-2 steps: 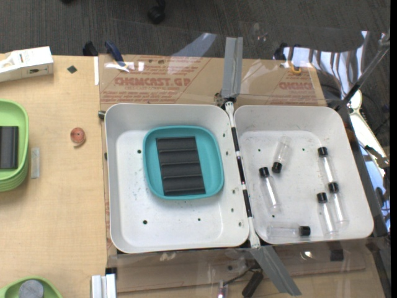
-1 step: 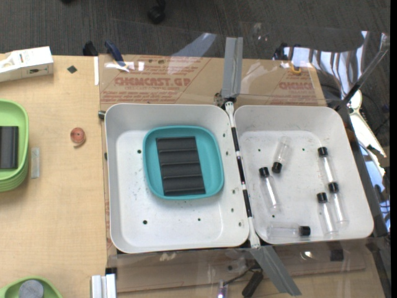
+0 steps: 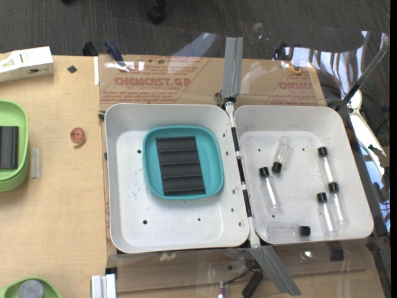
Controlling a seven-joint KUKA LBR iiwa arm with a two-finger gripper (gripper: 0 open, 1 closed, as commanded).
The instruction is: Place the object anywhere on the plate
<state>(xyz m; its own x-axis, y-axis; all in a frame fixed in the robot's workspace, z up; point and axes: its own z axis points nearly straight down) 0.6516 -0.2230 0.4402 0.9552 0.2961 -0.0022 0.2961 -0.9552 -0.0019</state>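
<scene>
Closest to me, along the front wall of the right bin (image 3: 366, 228), one clear vial (image 3: 286, 232) lies on its side with its black cap pointing right. Five more capped vials are scattered over the same bin's floor. Two lie near the left-centre, their caps close together: one vial (image 3: 281, 151) slants up and to the right from its cap, the other (image 3: 269, 191) runs down toward me from its cap. Three lie toward the right wall, roughly end to end or side by side (I can't tell whether the lower pair actually touch): an upper one (image 3: 325, 164) and two lower ones (image 3: 335, 205) (image 3: 327, 216).

Every vial I can see is in that right-hand bin, so none is on the plate.

Over in the left bin (image 3: 113, 166), the teal plate (image 3: 151, 166) sits flat around the middle, a little toward the back. A dark ribbed block (image 3: 180, 164) covers most of its centre, leaving the teal rim bare all round.

Behind both bins lies a flattened cardboard sheet (image 3: 161, 79). On the wooden bench (image 3: 56, 216) to the left I see a stack of green trays (image 3: 15, 120), a small reddish disc (image 3: 77, 135) and a white box (image 3: 25, 63) at the far edge.

As for the gripper, I cannot tell how it stands.
</scene>
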